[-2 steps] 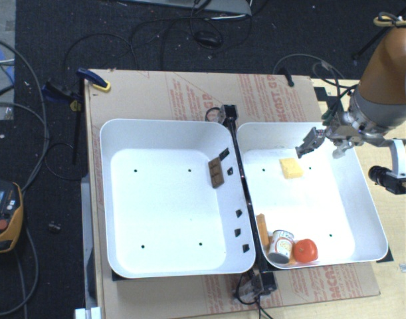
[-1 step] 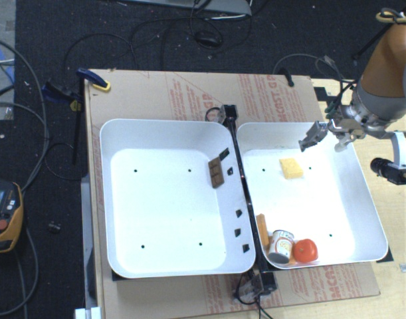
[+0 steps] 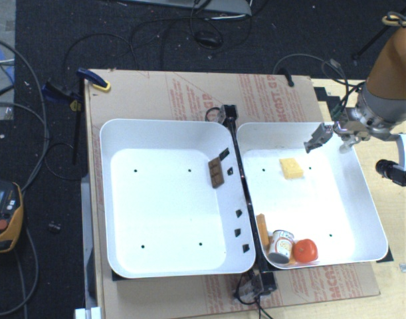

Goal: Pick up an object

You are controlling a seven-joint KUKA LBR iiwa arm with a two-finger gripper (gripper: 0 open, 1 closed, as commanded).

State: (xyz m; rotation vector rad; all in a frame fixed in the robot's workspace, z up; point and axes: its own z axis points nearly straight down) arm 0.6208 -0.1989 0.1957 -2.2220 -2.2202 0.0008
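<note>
**Arm poised at the far rim of the right bin**

Reaching in from the right, the grey arm with its orange band brings the gripper over the far right part of the right bin, close to that bin's rear wall. The fingers show as a small dark shape pointing toward the left, too small and blurred to read, so whether the jaws stand open or closed cannot be told. Nothing is visible between them.

The right bin holds four things. A yellow block, like a sponge or a piece of cheese, lies on the bin floor near the gripper, slightly left of it and toward the viewer, apart from it. In the near left corner of the same bin a small can lies tilted, with a red ball just beside it on its right, the two apparently touching. An orange stick lies along the left wall of this bin, just beside the can.

The left bin holds one brown bar, resting against its right-hand slope near the divider between the bins. Both bins sit on a cardboard sheet with red print, and cables trail across the dark floor beyond it.
</note>
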